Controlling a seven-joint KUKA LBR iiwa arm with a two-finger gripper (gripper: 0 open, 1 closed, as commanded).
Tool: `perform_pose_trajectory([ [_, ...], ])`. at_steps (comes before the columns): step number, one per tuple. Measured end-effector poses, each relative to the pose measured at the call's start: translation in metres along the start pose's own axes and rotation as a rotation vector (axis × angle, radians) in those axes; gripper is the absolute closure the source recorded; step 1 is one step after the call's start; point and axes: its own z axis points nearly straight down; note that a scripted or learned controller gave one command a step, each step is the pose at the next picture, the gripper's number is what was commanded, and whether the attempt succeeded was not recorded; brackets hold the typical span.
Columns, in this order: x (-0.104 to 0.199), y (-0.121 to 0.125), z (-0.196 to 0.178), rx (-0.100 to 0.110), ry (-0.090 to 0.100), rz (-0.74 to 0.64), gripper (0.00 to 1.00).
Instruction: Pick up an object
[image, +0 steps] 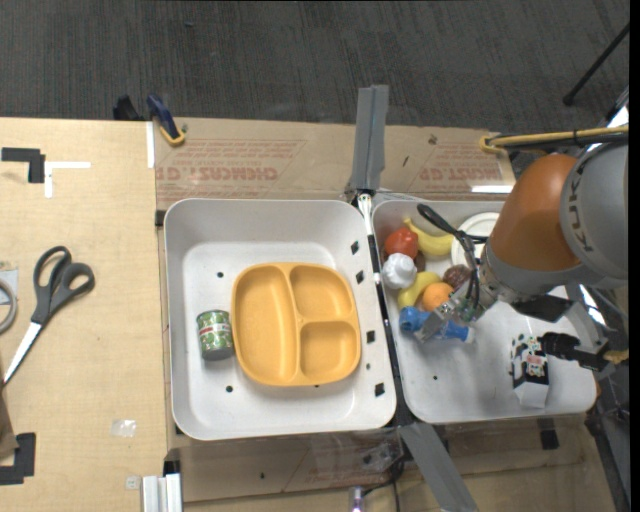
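Grey arm's two-finger gripper is reaching low into the right white bin, over the blue plastic toy piece beside the fruit pile; grip state: cannot tell. Nothing is visibly lifted yet, so pickup is looking undone.

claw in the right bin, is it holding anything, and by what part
Cannot be told: the claw sits low among the toy pile in the right bin, its tip lost in clutter.

Grey arm with orange band

Rounded grey casing is seen above a glossy orange section; dark lettering is marked on the grey, and thin cables are seen near the wrist.
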Motion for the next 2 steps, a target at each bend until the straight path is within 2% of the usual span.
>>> perform_pose_trajectory([
  [1,0.0,0.0,-0.009,0.001,-0.001,-0.002,1.0],
  [2,0.016,0.077,-0.117,0.0,-0.001,0.126,1.0],
])
